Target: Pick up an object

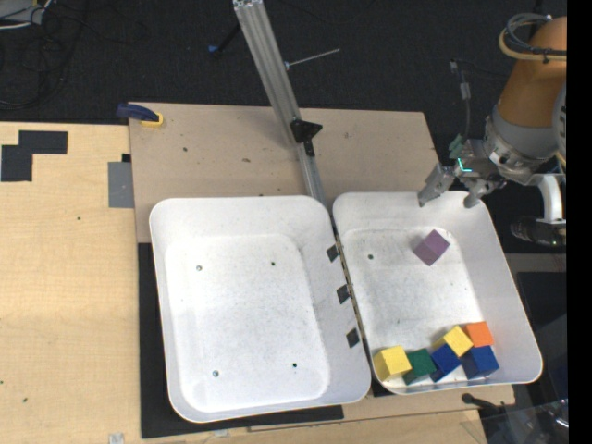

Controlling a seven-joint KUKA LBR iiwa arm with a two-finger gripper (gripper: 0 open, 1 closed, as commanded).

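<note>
A pale wooden bench (65, 276) meets dark floor (139, 35) strewn with cables (28, 3); a slanted aluminium rail (273, 72) rises behind.

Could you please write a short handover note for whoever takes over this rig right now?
Pincer: open, holding nothing, poised above the far edge of the right bin.
Objects: purple cube lies alone in the far half of the right bin, near the pincer but apart from it. Clustered in that bin's near corner: yellow block, green block, a second yellow block, orange block and two blue blocks.
Done: nothing picked up yet.
Left: descend, close on one object, probably the purple cube as it is nearest and unobstructed, and lift.
</note>
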